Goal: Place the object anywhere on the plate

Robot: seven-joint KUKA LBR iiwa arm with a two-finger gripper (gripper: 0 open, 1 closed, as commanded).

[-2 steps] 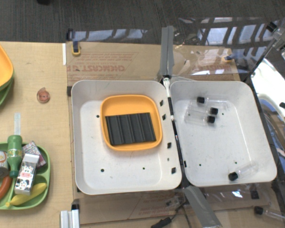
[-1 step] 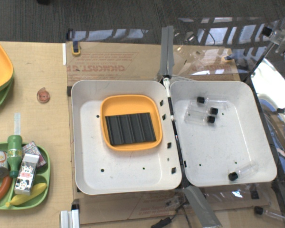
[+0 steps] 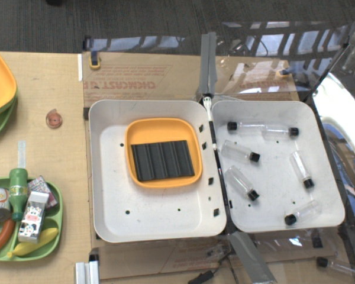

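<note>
Camera view: orange plate in left bin, perhaps 6 vials in right bin.

The plate is orange, squarish with rounded corners, lying flat in the upper middle of the left bin. A dark ribbed slab covers its lower half.

Five clear tubes with black caps lie flat and scattered in the right bin: one at upper left, one at upper right, one left of centre, one below it, one at right, and one at lower right, each apart from the others.
</note>
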